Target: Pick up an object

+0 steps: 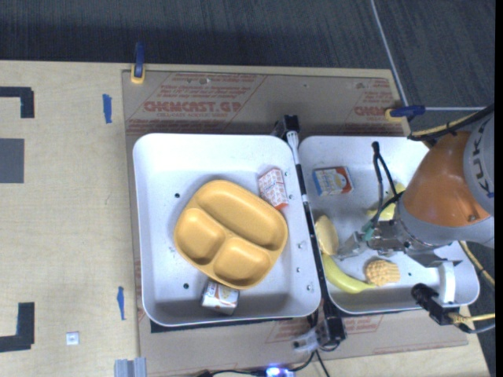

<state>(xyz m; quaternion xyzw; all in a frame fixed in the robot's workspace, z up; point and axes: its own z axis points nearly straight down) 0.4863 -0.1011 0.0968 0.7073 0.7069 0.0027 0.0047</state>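
Observation:
My gripper (365, 240) is low inside the right bin (357, 154), near its middle. Just left of it lies a pale yellow rounded piece (324, 234). A banana (344, 278) curves along the bin's front, below the gripper. A round tan waffle-like biscuit (382, 272) sits right in front of the gripper. A small blue and white carton (332, 181) lies at the back of the same bin, apart from the gripper. Something yellow (387, 208) peeks out behind the wrist, mostly hidden by the arm.
The left bin (157, 210) holds a yellow divided plate (229, 232), a red and white carton (272, 187) at its back right and another small carton (220, 297) at the front. The arm's orange band (444, 183) covers the right bin's right side.

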